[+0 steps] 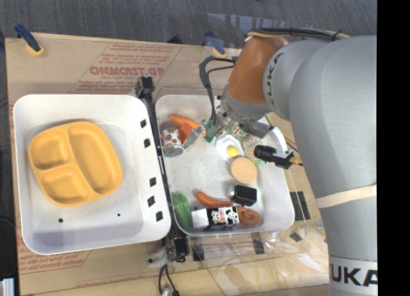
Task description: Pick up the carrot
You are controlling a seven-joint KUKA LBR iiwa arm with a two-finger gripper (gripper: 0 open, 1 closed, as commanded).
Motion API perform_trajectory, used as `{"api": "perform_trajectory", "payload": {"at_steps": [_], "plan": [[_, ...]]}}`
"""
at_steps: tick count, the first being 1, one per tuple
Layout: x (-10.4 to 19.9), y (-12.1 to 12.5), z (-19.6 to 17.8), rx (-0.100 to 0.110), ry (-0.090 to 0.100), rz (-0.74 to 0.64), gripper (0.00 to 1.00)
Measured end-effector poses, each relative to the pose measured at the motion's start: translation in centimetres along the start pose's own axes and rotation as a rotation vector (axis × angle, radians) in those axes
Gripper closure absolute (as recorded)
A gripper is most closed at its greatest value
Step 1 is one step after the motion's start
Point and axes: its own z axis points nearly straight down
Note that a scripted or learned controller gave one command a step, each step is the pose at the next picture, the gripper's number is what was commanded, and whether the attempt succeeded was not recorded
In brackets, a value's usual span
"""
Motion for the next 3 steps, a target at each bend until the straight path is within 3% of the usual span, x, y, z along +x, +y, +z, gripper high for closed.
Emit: {"api": "perform_trajectory", "payload": {"at_steps": [1, 2, 3], "plan": [[-2.8, -7.2, 0.7, -0.002, 0.007, -0.086, 0.00], [-6.7, -5.9, -5.5, -0.005, 0.000, -0.299, 0.00], [-1.6, -1.6, 1.1, 0.000, 0.012, -0.303, 0.00]]}}
